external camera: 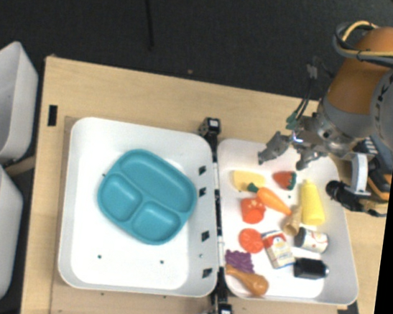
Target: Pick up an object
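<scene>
1. Toys fill the right bin (345, 279), all lying loose on its white floor: a yellow wedge like cheese (245, 180) near the top left, a small red piece with a green tip (285, 179) beside it, and an orange carrot (273, 199) slanting just below them.
2. A yellow corn cob (312, 204) lies lengthwise toward the bin's right side, with a tan piece (292, 222) touching its lower left end.
3. A red pepper-like piece (252, 210) and a red tomato-like round (251, 240) sit one above the other along the left side.
4. Lower down lie a small printed carton (278, 249), a white cup-like item (312, 240), a black cylinder (309, 269), a purple grape bunch (239, 259) and a brown drumstick (249, 281) at the bottom edge.
5. The gripper (289, 155) hangs over the top rim of this bin, its two dark fingers spread apart with nothing between them; the red piece with the green tip lies just below it.
6. The grey arm with its orange band (359, 81) comes in from the upper right.
7. The left bin (75, 244) holds a teal divided plate (148, 197), tilted a little, near its middle.
8. Both bins rest side by side, touching, on a pale wooden bench (133, 93).
</scene>
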You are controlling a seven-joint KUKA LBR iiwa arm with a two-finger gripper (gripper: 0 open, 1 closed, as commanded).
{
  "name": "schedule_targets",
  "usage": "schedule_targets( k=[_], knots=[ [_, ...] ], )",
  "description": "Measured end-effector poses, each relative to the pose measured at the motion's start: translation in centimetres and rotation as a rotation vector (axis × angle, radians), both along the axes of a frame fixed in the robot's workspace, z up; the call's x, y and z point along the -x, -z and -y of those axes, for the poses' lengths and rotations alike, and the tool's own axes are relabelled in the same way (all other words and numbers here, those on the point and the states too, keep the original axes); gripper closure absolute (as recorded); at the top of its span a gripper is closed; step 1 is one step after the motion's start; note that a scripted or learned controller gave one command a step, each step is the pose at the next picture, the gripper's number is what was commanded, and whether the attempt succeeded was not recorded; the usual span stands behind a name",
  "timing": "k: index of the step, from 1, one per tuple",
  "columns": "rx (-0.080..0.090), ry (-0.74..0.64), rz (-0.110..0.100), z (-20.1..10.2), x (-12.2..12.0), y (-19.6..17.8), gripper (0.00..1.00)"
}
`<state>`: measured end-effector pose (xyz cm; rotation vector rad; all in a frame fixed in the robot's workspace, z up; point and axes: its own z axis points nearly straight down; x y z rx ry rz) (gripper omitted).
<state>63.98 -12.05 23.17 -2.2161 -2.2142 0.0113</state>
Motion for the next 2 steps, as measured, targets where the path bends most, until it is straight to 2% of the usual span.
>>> schedule_targets(
  k=[1, 2],
  knots=[
    [0.001, -0.002, 0.010, 0.0, -0.2, -0.6, 0.00],
    [0.002, -0.005, 0.006, -0.3, -0.9, 4.2, 0.00]
  ],
)
